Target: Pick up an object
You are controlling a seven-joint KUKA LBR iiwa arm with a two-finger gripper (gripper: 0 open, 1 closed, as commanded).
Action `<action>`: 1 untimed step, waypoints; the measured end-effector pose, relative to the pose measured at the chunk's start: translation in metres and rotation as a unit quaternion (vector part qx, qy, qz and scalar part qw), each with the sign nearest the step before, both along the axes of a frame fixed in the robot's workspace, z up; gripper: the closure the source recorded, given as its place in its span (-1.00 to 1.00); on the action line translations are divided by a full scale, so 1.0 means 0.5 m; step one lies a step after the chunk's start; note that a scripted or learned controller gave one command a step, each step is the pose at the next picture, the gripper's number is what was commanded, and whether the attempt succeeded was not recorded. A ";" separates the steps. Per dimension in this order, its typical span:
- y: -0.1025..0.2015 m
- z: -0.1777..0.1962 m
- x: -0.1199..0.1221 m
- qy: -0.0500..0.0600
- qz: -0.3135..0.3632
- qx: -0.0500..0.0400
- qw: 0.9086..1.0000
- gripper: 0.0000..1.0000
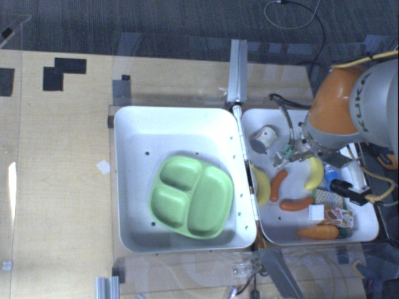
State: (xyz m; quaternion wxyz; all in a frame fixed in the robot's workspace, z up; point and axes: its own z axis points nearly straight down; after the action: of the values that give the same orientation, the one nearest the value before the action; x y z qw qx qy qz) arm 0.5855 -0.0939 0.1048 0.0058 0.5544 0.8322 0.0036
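- Camera view: gripper point(290, 152) hangs low over the right bin point(373, 229); its grip state, I cannot tell.
- Red sausage point(278, 183) lies just at its 7 o'clock, banana point(314, 174) at 4 o'clock.
- Green divided tray point(192, 196) sits in the left bin point(131, 167).

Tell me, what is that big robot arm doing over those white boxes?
The robot arm is reaching into the right bin, which is full of toy food: bananas, sausages, a carrot and a small metal cup. Its gripper is low among them, near the cup. The left bin holds a green divided plate.
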 end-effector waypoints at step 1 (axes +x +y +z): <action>-0.063 0.249 -0.041 0.003 -0.008 -0.001 1.000 1.00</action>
State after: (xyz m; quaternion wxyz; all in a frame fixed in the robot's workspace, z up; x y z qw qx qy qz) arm 0.5648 -0.1256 0.2291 0.0038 0.5611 0.8278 0.0016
